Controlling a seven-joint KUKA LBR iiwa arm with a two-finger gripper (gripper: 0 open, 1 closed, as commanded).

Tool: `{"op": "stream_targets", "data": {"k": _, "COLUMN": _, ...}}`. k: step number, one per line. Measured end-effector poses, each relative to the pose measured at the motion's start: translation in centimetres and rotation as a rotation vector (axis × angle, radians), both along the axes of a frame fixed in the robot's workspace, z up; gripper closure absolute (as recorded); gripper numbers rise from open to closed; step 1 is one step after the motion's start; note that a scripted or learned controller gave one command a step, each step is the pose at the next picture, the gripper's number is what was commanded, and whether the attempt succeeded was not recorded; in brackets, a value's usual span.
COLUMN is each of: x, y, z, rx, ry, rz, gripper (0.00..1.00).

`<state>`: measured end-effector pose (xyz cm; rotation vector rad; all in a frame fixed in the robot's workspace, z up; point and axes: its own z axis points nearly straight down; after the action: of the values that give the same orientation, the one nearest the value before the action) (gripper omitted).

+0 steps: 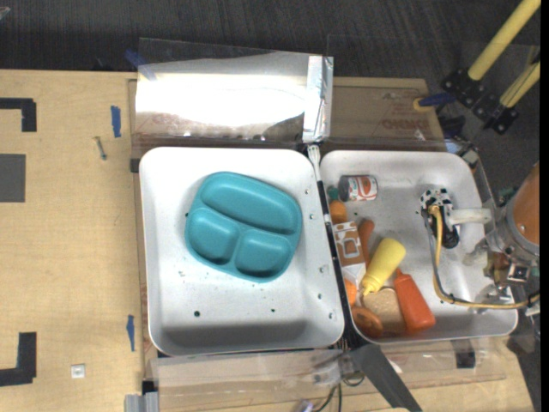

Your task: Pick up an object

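The right bin (403, 168) holds a heap of play food along its left side. In it are a small red-and-white can (358, 187), a yellow squeeze bottle (383, 264), an orange block (413, 302), a round brown bread piece (388, 303), an orange carrot (368, 233) and a small printed box (347, 242). My gripper (504, 271) hangs over the bin's right rim, well to the right of the heap, with nothing seen in it.
The left bin (171, 299) carries a teal divided plate (243, 225) in its middle. A shiny foil sheet (225, 101) lies behind the bins. Yellow-handled tools (506, 28) stand at the back right. The right half of the right bin's floor is bare.
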<state>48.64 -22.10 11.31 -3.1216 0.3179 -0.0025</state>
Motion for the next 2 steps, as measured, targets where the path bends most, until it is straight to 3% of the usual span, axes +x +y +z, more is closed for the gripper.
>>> {"op": "stream_targets", "data": {"k": 1, "x": 0.2, "y": 0.2, "z": -2.7, "rx": 0.002, "ry": 0.002, "rz": 0.006, "gripper": 0.00}}
{"op": "stream_targets", "data": {"k": 2, "x": 0.4, "y": 0.4, "z": -1.6, "rx": 0.004, "ry": -0.001, "rz": 0.007, "gripper": 1.00}}
